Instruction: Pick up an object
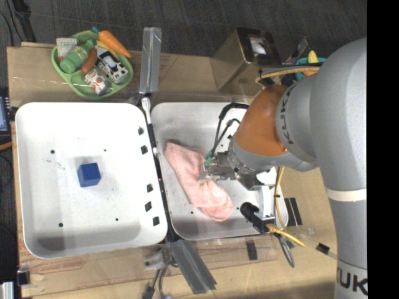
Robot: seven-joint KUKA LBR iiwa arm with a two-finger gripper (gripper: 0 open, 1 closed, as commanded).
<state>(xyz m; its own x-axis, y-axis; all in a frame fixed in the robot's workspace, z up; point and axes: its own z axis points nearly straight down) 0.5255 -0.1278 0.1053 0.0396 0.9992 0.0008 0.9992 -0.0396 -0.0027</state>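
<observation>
Pink cloth [194, 182] lies rumpled in the right bin [187, 114], stretched from its upper left toward the lower middle. The gripper [211, 170] is down over the cloth's middle, touching it; whether it grips cannot be told. A blue cube [89, 174] sits in the left bin [37, 120].

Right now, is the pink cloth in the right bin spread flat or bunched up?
Bunched up. The pink cloth lies crumpled in a long rumpled strip across the floor of the right bin, with folds along it, and the gripper is right over its middle.
</observation>
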